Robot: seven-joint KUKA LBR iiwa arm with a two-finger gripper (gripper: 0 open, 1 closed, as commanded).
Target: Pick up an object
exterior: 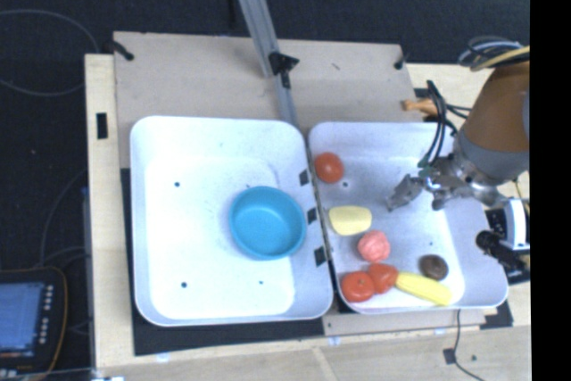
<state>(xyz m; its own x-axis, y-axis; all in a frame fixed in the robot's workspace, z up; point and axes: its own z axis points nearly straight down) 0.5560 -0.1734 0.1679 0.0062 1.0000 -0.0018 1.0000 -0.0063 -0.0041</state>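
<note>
The banana (424,288) lies in the right bin (393,138) by its near wall, long axis running left to right, right end slightly nearer. The gripper (417,194) hangs spread above bare floor, holding nothing, well apart from it.

The arm (500,125) is grey with an orange band, black cables looping along it, ending in a metal gripper (419,192).

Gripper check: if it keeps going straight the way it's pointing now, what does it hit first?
The gripper points left and slightly down in the camera view. That line leads to the pale yellow object, though it may meet the right bin floor first; height is unclear.
</note>
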